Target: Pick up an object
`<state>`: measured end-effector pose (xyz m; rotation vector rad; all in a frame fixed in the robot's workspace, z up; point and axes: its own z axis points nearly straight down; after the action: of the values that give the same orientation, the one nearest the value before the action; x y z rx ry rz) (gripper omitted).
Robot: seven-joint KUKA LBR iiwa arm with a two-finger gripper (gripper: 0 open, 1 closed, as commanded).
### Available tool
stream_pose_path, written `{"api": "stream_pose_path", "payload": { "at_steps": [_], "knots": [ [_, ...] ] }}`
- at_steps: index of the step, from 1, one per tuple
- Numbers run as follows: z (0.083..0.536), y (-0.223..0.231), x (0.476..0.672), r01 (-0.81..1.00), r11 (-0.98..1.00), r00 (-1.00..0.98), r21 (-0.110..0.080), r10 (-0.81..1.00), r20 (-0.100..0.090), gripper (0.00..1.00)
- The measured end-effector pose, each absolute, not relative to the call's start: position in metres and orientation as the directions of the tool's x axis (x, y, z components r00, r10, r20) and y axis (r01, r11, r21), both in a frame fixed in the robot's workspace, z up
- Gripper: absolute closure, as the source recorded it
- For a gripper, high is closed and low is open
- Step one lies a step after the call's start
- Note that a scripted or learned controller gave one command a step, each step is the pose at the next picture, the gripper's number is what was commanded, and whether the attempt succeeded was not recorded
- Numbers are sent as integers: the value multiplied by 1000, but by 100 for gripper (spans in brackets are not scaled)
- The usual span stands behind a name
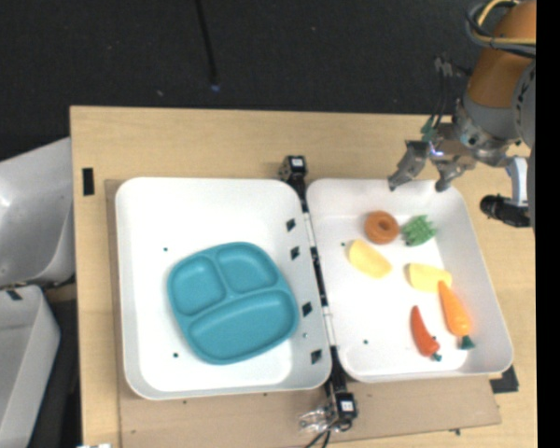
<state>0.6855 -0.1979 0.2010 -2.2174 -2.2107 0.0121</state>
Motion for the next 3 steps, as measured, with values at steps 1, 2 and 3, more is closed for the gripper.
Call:
{"api": "stream_pose_path", "payload": {
  "at_steps": [1, 2, 3],
  "knots": [
    [211, -197, 689, 1000, 1, -1, 1, 1000, -1, 0],
    [157, -194, 679, 1000, 0, 0, -3, 1000, -1, 0],
    [106, -195, 679, 1000, 3, -3, 0, 1000, -2, 0]
  ]
}}
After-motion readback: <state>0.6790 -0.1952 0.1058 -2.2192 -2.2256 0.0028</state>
